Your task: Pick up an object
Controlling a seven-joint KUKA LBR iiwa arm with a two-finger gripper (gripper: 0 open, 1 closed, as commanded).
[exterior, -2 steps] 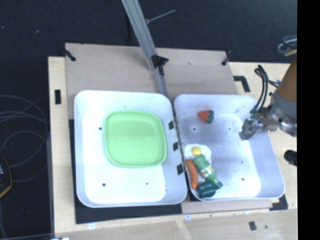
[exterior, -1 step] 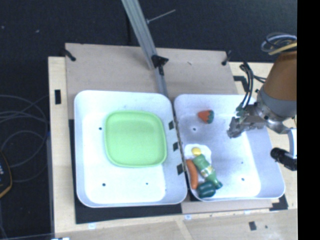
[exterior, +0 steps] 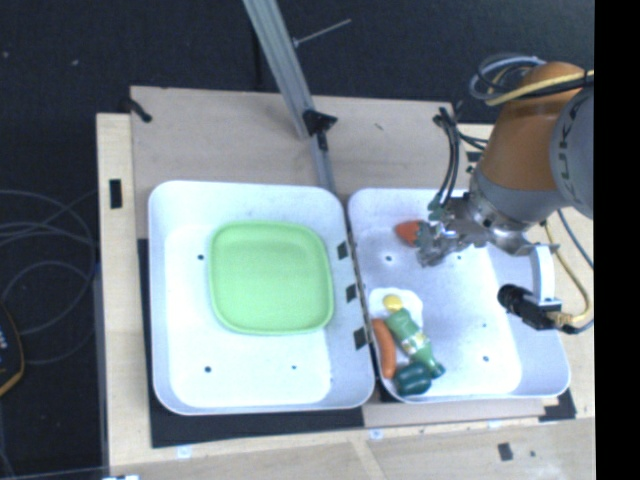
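Observation:
My gripper (exterior: 432, 249) hangs over the upper middle of the right bin (exterior: 480, 368), pointing down. A small red-orange object (exterior: 406, 232) lies just left of the fingertips, apart from them as far as I can tell. Lower in the same bin lies a cluster: a white piece with a yellow centre (exterior: 392, 300), a green bottle (exterior: 409, 334), an orange carrot (exterior: 385, 347) and a dark green item (exterior: 416, 377).
A light green square plate (exterior: 271, 276) lies in the left bin (exterior: 180, 368). A grey pole (exterior: 285, 58) slants down to the divider between the bins. Cables and a black fitting (exterior: 528, 306) hang on the arm at the right.

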